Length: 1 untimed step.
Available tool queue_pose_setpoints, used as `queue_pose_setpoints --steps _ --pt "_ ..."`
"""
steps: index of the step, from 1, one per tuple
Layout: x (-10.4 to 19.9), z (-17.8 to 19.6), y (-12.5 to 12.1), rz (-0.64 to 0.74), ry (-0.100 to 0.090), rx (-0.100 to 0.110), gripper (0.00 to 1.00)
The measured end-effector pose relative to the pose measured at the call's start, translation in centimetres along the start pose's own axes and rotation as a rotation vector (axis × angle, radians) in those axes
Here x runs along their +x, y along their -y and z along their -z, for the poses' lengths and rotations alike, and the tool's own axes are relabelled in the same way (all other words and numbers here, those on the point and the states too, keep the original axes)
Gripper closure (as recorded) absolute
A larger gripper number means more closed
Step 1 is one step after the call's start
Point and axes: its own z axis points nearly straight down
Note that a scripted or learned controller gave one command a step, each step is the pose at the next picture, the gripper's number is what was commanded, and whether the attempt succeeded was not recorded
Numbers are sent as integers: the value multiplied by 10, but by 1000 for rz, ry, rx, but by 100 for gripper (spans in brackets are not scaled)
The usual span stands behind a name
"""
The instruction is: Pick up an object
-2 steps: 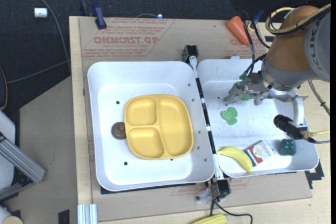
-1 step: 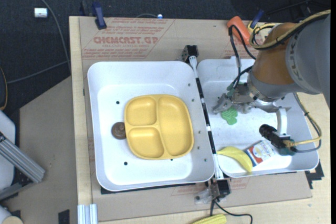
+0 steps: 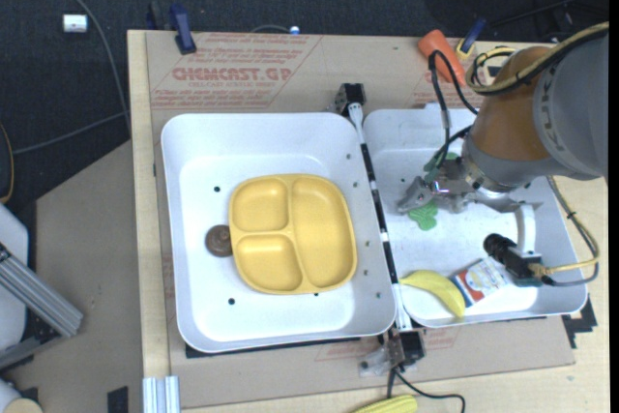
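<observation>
My gripper (image 3: 418, 199) reaches low into the right bin (image 3: 406, 135), just above a small green object (image 3: 426, 219) that lies on the bin floor under its tips. A yellow banana (image 3: 437, 291) lies at the front of that bin, and a small white and red packet (image 3: 479, 281) sits beside it to the right. In the left bin (image 3: 193, 208) rests a yellow divided plate (image 3: 290, 233), with a small brown round object (image 3: 219, 241) at its left edge.
The grey arm with its orange band (image 3: 513, 111) covers the right bin's back right part. A divider between the bins (image 3: 375, 208) runs close to the left of the gripper. Cardboard (image 3: 232, 73) lies under both bins.
</observation>
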Motion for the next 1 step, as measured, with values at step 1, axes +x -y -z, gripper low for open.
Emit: queue_pose_setpoints --steps 1 --pt "9 0 -1 1 0 -1 0"
